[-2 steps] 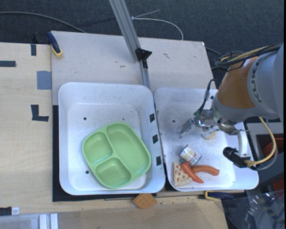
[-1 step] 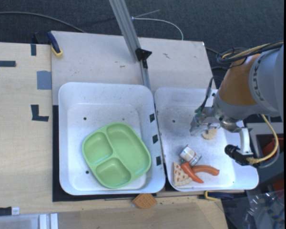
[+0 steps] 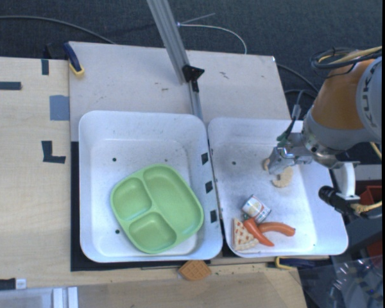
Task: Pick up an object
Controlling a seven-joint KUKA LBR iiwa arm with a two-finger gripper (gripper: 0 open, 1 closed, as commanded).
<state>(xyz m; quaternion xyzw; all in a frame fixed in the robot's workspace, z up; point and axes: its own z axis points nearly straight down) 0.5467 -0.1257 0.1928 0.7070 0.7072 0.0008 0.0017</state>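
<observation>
Two shallow white bins sit side by side on the bench. The right bin (image 3: 308,236) serves as landmark for all positions below.

Count inside the right bin: four loose items. One round tan cookie-like piece (image 3: 282,179) lies near the bin's centre, toward its right wall. One small silver can (image 3: 255,208) lies on its side, toward the near edge from the cookie piece. One orange carrot-shaped item (image 3: 273,230) lies just beyond the can toward the near edge, and one waffle-patterned wedge (image 3: 244,236) sits at the bin's near-left corner, touching the carrot.

The left bin (image 3: 96,191) adjoins the right bin's left wall. It holds one green divided plate (image 3: 156,208) with three compartments.

One round waffle-like cookie (image 3: 194,270) lies outside, on the bench just past the right bin's near-left corner.

One arm (image 3: 346,108), grey with an orange band, reaches over the right bin's right wall. The gripper (image 3: 281,162) hangs directly above the tan cookie piece, close to or touching it; contact cannot be resolved. Whether it is wide or narrow cannot be told; nothing visibly sits in its grasp.
</observation>
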